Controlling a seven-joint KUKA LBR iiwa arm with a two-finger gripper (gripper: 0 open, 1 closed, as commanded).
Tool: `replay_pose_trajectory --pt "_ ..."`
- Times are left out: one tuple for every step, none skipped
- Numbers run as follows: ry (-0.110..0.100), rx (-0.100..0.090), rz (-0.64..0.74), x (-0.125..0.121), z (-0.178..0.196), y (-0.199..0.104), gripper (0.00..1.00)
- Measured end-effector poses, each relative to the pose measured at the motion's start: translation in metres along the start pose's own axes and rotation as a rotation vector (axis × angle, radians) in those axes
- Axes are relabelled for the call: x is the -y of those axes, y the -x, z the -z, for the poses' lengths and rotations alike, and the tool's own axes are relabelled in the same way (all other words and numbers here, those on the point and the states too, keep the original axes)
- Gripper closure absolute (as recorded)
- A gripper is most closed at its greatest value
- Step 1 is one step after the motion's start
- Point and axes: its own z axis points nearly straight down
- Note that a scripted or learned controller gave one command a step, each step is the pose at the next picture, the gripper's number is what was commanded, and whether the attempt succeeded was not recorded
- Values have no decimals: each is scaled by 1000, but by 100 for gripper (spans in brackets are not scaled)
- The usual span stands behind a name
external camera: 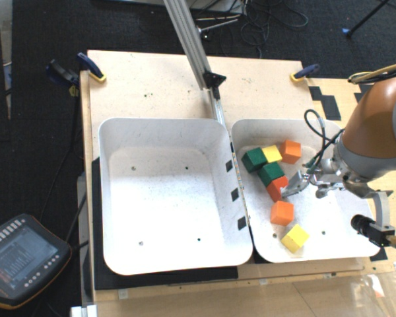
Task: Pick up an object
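Note:
Several coloured blocks lie in the right bin [336,240]. Two green blocks [253,158] [272,172], a yellow block [272,153] and an orange block [291,150] cluster at its far left. A red block [276,189] sits just below them. Nearer the front lie another orange block [282,212] and a second yellow block [294,238]. My gripper [308,186] hangs low in the middle of this bin, just right of the red block. It looks open, its left finger [293,188] is close beside the red block, and nothing sits between its fingers.
The left bin [112,177] stands beside the right one, the two sharing a ridge [237,190]. A slanted metal bar [188,32] crosses the back of the bench. Clamps [92,68] [303,72] sit at the far corners. A pendant [20,259] lies at the lower left.

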Motion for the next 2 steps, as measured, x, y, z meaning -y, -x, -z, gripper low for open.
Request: replay_pose_trajectory --pt "-1 0 -1 -2 -60 7 0" --pt "6 1 0 -4 -46 7 100"
